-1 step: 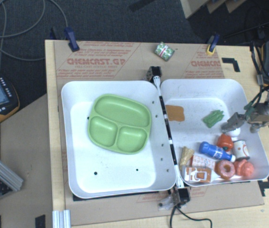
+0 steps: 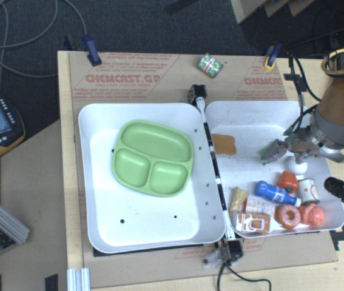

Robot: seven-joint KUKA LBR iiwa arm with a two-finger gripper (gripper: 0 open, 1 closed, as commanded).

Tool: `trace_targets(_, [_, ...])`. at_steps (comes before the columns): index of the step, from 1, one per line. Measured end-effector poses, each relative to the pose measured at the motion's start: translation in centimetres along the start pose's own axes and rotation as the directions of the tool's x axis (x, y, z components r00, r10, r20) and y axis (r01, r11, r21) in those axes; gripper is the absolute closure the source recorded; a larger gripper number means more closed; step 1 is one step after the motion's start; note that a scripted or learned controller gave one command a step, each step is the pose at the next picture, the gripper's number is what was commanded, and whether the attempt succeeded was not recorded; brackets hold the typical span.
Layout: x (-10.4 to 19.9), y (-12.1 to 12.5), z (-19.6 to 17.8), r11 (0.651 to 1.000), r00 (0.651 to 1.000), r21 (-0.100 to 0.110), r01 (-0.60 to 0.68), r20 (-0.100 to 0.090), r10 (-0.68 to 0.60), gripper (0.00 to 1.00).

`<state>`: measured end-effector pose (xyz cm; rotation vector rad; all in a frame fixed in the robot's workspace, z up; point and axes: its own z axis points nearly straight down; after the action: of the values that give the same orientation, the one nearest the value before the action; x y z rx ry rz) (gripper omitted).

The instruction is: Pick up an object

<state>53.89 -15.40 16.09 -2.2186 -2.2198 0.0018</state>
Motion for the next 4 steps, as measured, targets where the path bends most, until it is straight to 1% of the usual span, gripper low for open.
trace_targets(1, [3.5, -1.8, 7.6, 1.0, 1.0, 0.0, 0.0, 0.0, 0.0, 0.0])
trace_targets(2, [3.0, -3.7, 7.7, 1.0, 1.0, -0.001, 0.0, -0.001, 0.0, 0.0])
trace_targets(3, [3.0, -3.6, 6.7, 1.0, 1.0, -0.004, -0.001, 0.0, 0.001, 1.0])
trace_targets(4, [6.4, 0.3, -4.5, 1.0, 1.0, -0.006, 0.001, 0.001, -0.001, 1.0])
